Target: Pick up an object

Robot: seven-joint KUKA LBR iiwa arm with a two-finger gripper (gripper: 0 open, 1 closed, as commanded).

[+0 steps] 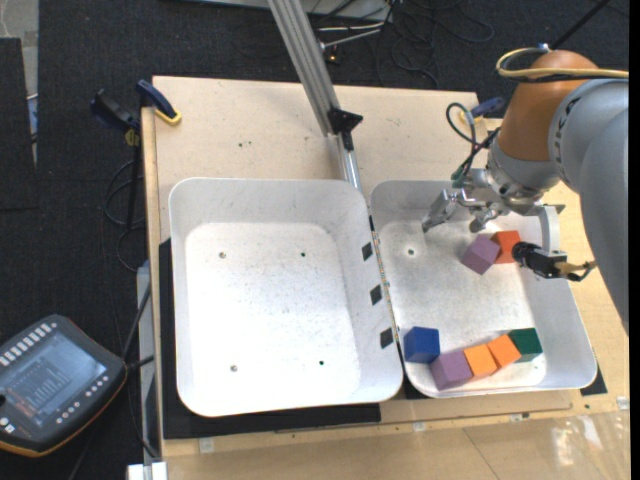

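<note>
My gripper [453, 223] hangs over the far part of the right bin [560, 313], its two fingers spread open with nothing between them. A purple block [481, 255] lies tilted just below and to the right of the fingertips, apart from them. An orange block [507, 242] touches its right side. Along the bin's near edge sit a blue cube [421, 344], another purple block [450, 368], an orange block [481, 358] and a green block [524, 344].
The left bin [200, 268] lies beside the right one, their rims meeting in the middle. A slanted metal pole [310, 58] ends at the far rim between the bins. A black connector [540, 260] hangs from the arm by the orange block.
</note>
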